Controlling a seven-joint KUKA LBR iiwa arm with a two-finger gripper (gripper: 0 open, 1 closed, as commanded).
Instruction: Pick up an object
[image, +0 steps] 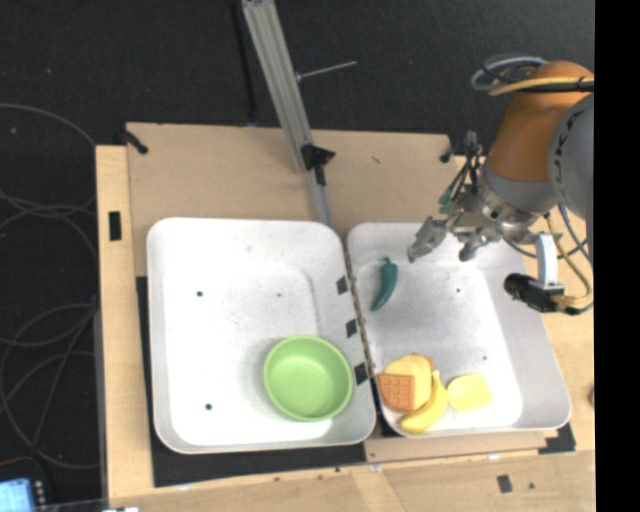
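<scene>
Banana (428, 410), yellow block (469, 393) and waffle piece (400, 385) at right bin (520, 330) front edge.
Green bowl (308, 376) in left bin (220, 290); teal pepper (384, 283) near divider. Fingers (428, 238) open, empty, above right bin's rear edge.

Grey arm (575, 150) with an orange band, thin cables (dark, looping) and a metallic claw (447, 242)

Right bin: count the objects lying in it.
4, though the pile may hide more. A teal pepper lies by the divider; a waffle-like orange block, a banana and a yellow piece cluster at the near edge.
</scene>
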